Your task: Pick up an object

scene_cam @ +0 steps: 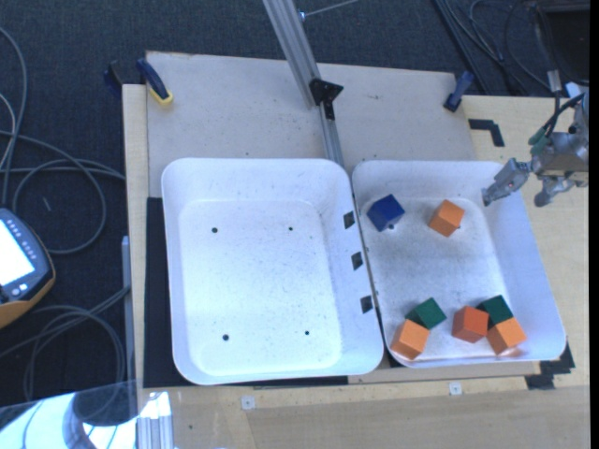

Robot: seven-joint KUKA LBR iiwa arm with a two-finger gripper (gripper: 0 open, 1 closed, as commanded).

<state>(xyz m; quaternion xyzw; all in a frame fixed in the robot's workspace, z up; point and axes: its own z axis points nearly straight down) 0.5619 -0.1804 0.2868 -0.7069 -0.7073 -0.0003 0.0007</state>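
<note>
Dark carpet floor [56, 64] all around, strewn with looping grey cables [56, 171]. Pale wooden tabletop [243, 101] across the middle of the frame, blue clamps at its upper corners, a metal rail [298, 54] slanting down from the top centre. Two shallow white bins side by side: left bin [257, 269] speckled; right bin [524, 251] holding seven blocks. Blue block [385, 211] and orange block [447, 218] near its upper edge; lower down, a cluster of green block [430, 313] touching orange block [409, 339], then red block [471, 324], green block [493, 308] and orange block [507, 335] packed together. At centre right, jaws [529, 187] spread apart over the bin's upper right rim, gripping nothing, well apart from every block.
</note>
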